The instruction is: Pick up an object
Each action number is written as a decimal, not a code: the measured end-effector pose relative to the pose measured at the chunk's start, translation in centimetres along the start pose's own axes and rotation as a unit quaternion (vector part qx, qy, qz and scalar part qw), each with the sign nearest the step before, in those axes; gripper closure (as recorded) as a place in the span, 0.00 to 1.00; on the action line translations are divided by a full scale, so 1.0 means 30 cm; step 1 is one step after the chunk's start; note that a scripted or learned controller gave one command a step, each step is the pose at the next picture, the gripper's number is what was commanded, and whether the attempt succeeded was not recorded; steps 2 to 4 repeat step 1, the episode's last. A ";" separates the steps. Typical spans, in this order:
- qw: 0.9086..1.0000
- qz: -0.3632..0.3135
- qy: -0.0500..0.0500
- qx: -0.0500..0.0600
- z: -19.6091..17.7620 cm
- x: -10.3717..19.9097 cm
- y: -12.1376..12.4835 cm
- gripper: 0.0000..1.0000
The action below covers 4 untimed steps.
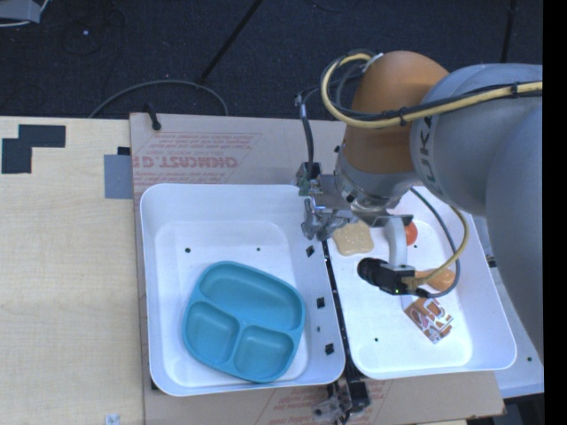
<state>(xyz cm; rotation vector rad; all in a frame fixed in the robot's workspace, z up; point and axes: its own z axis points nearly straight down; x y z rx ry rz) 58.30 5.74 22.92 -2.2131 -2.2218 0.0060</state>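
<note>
Pale wooden counter (62, 282) bearing two white bins. The grey arm (478, 149) reaches over the right bin (478, 352); its jaws hang at the divider, and it cannot be told whether they are open or closed. The left bin (168, 237) holds a blue divided plate (244, 321). In the right bin: tan slice (353, 240) just beside the jaws, patterned packet (430, 319), orange piece (443, 279).

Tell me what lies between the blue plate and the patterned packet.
In the camera view, only the two bins' meeting rims and bare floor lie between the blue plate and the patterned packet.
</note>
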 end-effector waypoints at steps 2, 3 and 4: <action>1.000 0.000 0.000 -0.002 -0.015 0.148 0.018 1.00; 1.000 0.000 0.000 -0.002 -0.015 0.148 0.018 1.00; 1.000 0.000 0.000 -0.002 -0.015 0.148 0.018 1.00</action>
